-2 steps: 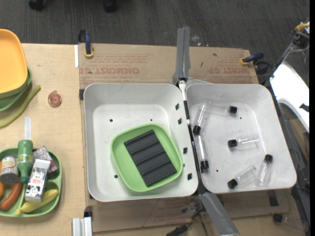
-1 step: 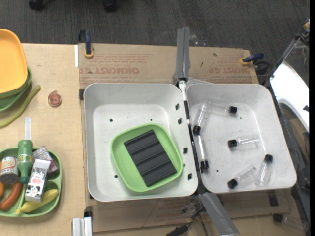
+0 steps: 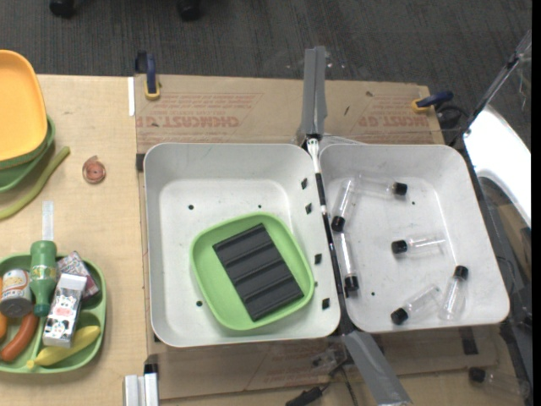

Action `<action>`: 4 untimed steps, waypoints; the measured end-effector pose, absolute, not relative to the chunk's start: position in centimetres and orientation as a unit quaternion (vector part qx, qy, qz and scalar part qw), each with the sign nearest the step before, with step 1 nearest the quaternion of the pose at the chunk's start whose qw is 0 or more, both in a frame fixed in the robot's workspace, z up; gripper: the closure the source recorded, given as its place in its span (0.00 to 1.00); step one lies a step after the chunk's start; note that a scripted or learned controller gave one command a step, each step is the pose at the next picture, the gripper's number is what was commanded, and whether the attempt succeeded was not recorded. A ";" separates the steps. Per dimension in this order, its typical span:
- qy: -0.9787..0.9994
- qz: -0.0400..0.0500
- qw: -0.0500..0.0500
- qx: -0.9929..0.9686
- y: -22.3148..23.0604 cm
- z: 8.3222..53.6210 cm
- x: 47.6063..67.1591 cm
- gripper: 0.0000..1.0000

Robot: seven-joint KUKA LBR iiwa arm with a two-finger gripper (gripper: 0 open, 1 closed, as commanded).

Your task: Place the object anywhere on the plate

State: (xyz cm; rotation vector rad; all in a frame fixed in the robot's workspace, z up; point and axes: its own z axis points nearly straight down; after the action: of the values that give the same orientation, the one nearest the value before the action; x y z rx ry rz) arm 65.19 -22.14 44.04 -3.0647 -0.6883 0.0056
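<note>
A green, rounded-square plate [image 3: 205, 252] lies in the left white bin [image 3: 169, 184], toward its front. On the plate rests a black ribbed rectangular object [image 3: 258, 271], turned at a slant and lying flat inside the rim. The right white bin [image 3: 461, 180] holds several clear tubes with black caps, among them one along its left wall [image 3: 346, 265], one in the middle [image 3: 418, 245] and one near the front [image 3: 415, 304].
Cardboard [image 3: 220, 108] lies under and behind the bins. On the wooden table to the left are stacked yellow and green dishes [image 3: 17, 117] and a green tray of toy food [image 3: 51, 311]. A white curved part [image 3: 507, 155] sits at the right edge.
</note>
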 end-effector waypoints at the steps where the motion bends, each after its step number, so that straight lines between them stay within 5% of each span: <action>1: -0.256 0.003 0.001 -0.967 -22.1 43.9 65.2 0.00; 4: -0.329 0.002 0.001 -0.944 -22.1 43.7 65.3 0.00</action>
State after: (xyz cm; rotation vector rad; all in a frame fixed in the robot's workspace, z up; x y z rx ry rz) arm 65.27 -22.09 43.66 -2.9653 -1.0330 0.0067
